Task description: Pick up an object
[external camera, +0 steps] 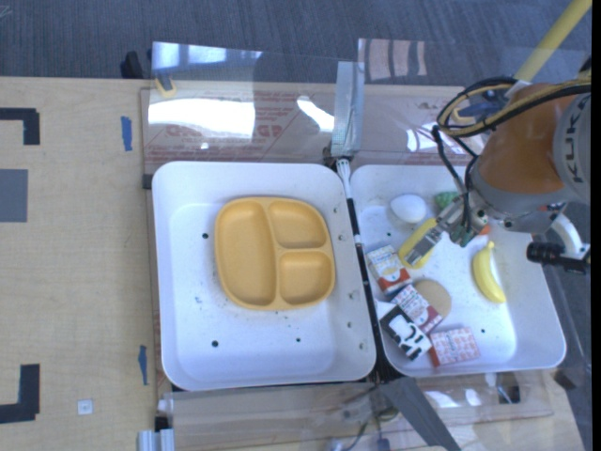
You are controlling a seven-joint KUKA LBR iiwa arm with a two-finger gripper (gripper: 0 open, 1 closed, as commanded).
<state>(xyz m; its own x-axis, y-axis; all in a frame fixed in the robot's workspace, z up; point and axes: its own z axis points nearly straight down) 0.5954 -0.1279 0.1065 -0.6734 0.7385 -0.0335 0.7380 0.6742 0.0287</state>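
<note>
Arm over right bin [535,341], no pick confirmed; clutter risk high.

Gripper [457,222] sits low at rear of right bin, btwn white egg-shaped obj [408,208] and banana [486,272], w/ a yellow-handled tool [420,244] just beside it. Candidate picks all in this bin: also a round tan item [434,296], several small cartons [387,266] packed touching along the divider. State of grasp: cannot tell, wrist body covers that area. Risks: close spacing may cause a nudge or a double pick; banana's curve and egg's smooth shell likely to slip; carton edges near bin wall hard to reach. Green obj [445,199] partly hidden under wrist, ID unclear. Left bin [188,346] holds yellow divided tray [274,252].
</note>
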